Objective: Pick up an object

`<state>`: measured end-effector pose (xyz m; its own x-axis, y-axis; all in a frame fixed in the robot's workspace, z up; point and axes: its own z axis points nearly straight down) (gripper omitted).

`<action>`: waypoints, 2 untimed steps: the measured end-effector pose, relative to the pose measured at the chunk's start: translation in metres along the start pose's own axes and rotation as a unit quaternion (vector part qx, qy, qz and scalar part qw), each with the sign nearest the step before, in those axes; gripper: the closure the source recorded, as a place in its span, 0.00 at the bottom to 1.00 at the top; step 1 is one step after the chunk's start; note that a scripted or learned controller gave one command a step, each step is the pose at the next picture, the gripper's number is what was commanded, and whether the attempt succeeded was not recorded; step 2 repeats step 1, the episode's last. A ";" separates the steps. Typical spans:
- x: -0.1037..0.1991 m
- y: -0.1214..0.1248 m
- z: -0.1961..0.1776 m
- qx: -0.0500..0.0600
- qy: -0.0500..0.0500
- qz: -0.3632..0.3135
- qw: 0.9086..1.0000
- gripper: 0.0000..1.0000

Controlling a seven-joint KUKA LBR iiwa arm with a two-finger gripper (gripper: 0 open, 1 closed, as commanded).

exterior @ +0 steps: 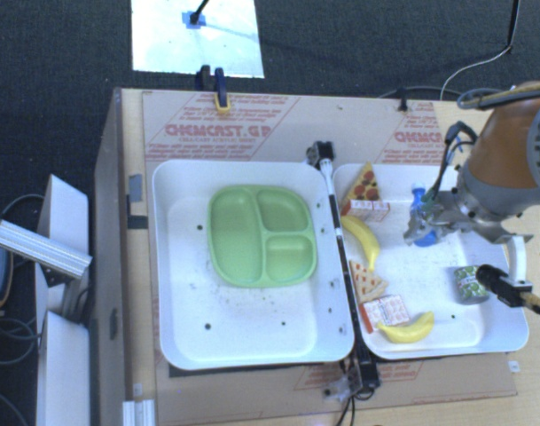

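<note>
The pincer (422, 229), its state unreadable, hangs over the right bin (504, 335) on a bench (252, 122) above dark carpet (57, 51).

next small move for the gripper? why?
Probably ease straight down. The gripper hovers in the right bin over something blue, nothing visibly held; the bananas and pizza slices lie further left.

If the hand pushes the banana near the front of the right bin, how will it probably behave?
The banana looks like a smooth plastic toy, so it is probably light and stiff. Its curved shape may make it spin or rock instead of sliding straight. It touches a small red-and-white packet, which would likely move with it.
</note>
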<state>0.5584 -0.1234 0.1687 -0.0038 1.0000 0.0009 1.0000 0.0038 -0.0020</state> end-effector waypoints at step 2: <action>0.086 0.036 -0.023 0.000 0.000 -0.001 1.000 1.00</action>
